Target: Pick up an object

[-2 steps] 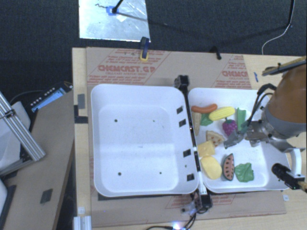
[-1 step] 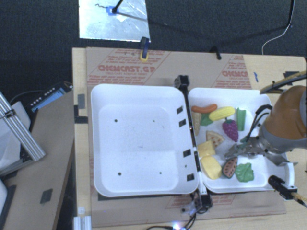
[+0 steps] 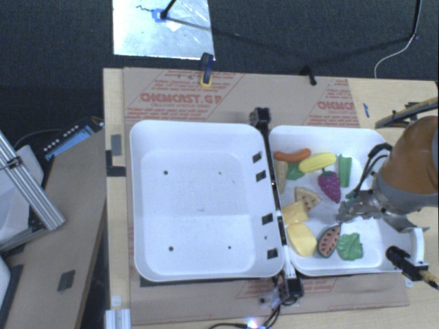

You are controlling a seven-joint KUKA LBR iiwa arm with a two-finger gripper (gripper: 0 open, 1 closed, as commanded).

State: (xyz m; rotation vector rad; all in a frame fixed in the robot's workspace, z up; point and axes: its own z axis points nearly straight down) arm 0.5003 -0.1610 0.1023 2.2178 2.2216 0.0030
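Tabletop (image 3: pixel 171 88): carries two white bins; far one (image 3: pixel 199 197) bare, near one (image 3: pixel 363 139) beneath the end effector.
Arm (image 3: pixel 411 173): reaches in over the near bin.
End effector (image 3: pixel 348 210): spread or pressed together, cannot tell.
Toy foods: about nine; corn (image 3: pixel 317 162) and grapes (image 3: pixel 330 184) just beyond, watermelon slice (image 3: pixel 328 240) beside.
Handling: probably light, hard, slippery plastic; pinch the narrow middle.

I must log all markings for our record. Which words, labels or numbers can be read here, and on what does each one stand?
"CHEMCAST GP": red print on the brown sheet under the bins, behind the left bin.
The same red print behind the right bin: too blurred to read surely.
The smaller red lines beneath both: too small to read.
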